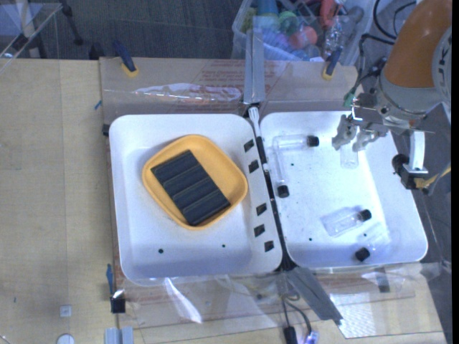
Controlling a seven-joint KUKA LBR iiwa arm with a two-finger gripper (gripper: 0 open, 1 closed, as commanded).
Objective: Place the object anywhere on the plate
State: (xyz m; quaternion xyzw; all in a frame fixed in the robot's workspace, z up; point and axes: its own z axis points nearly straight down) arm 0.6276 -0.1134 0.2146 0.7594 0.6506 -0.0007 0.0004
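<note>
The gripper (353, 136) hung over the right bin's (401, 228) far edge; whether its fingers gripped anything, I couldn't tell. The ridged black object (191, 187) lay on the plate (159, 165).

yellow plate (162, 186) — dark ribbed block (192, 186), white bins (129, 249)

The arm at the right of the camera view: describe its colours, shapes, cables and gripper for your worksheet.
The grey robot arm ends in a rounded grey housing under a broad orange band. Black cables loop beside the band. Below hangs a pale metallic two-finger gripper, blocky and angular, with a white bracket at its side.
</note>
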